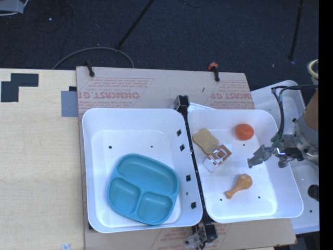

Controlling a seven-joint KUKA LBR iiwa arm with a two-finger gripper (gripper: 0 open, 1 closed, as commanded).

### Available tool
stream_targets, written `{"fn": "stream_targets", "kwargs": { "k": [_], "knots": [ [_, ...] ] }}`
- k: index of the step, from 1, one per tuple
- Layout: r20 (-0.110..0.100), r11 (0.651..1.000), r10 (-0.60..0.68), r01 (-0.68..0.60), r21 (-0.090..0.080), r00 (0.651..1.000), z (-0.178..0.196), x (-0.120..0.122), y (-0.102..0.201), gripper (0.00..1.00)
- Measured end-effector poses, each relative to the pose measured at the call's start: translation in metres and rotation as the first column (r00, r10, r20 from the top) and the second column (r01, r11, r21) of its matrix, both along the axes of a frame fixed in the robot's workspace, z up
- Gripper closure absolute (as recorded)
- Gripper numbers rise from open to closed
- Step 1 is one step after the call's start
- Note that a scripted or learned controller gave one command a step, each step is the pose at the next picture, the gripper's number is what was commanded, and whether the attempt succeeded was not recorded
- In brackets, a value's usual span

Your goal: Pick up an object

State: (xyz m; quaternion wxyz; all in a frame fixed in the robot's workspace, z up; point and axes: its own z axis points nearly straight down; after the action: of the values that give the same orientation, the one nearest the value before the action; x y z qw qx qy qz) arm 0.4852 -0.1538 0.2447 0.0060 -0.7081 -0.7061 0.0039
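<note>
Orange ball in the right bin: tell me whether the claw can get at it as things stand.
Probably yes. The orange ball sits alone near the right bin's far wall, nothing touching it, and the claw hangs close by with bare bin floor between them.

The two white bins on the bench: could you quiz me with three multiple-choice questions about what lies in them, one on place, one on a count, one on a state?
1. Where does the blue divided plastic plate lie?
A. left white bin
B. right white bin
C. on the cardboard sheet

2. How many compartments has the plate?
A. two
B. three
C. five

3. How does the robot's two-finger gripper stand?
A. clamped on the plate
B. gripping the round orange-red ball
C. over the right bin, holding nothing

Answers: 1 A, it sits in the left bin's lower part. 2 B, ridges split it in three. 3 C, nothing shows between its fingers; the ball lies apart.
</note>
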Motion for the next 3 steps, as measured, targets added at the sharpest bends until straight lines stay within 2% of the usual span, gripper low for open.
{"fn": "stream_targets", "kwargs": {
  "k": [1, 2, 3],
  "knots": [
    [0.012, 1.0, 0.003, -0.003, -0.003, 1.0, 0.006, 0.002, 0.0, 0.0],
    [0.006, 1.0, 0.002, -0.002, 0.0, 1.0, -0.043, 0.01, 0.003, 0.0],
    [0.004, 1.0, 0.003, -0.003, 0.001, 1.0, -0.107, 0.007, 0.006, 0.0]
  ]
}}
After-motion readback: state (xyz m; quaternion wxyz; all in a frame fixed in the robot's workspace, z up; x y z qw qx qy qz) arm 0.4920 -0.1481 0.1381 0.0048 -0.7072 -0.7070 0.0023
